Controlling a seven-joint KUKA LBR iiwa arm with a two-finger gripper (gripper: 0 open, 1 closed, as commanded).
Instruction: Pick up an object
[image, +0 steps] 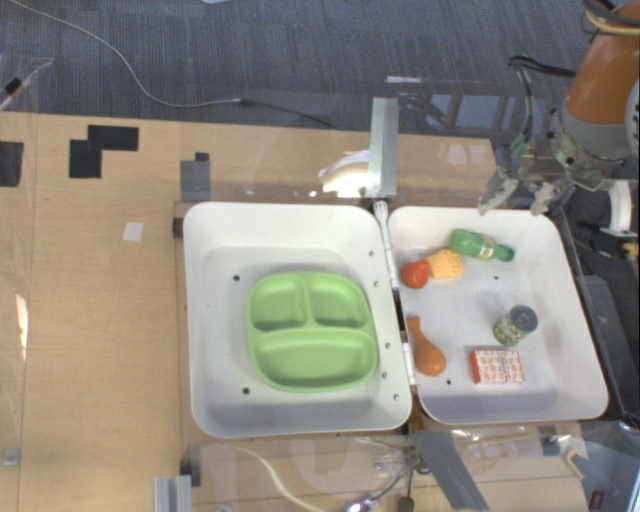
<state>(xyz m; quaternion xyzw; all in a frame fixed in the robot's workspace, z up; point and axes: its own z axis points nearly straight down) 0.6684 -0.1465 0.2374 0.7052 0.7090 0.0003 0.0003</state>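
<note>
bins (300, 225): glossy white plastic | bench (90, 330): matt wood

The right bin (560, 400) is crowded along its far and left parts: a green bottle (481, 246), a corn cob (446, 265) and a tomato (415, 274) lie close together; an orange drumstick (426, 348) hugs the left wall; a can (516, 325) and a red box (497, 366) sit near each other; bare floor lies along the bin's near edge and right side; the hand (518, 196) hangs over the far rim; a green divided plate (311, 331) takes the middle of the left bin (215, 300), with open margins around it.

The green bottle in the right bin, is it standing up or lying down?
Lying down. The green bottle rests on its side on the floor of the right bin, its length running across it, beside the yellow corn.
</note>
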